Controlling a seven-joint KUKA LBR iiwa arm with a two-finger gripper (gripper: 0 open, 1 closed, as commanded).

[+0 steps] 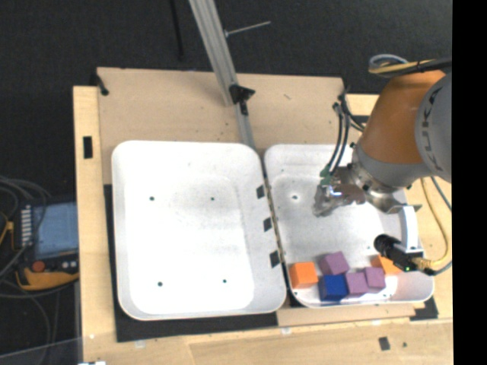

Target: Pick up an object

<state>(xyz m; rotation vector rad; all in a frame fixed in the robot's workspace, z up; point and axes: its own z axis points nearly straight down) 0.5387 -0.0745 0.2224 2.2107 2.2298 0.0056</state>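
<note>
Hovering over the right bin, the gripper carries nothing I can see; its finger state I cannot tell. Blocks lie clustered at the bin's near edge. Picking is not yet done.

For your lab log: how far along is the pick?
Done: the hand is over the right bin. In hand: no block shows there. Left: reaching the blocks, orange, blue and purple, which lie along the bin's near edge, then gripping and lifting one.
</note>
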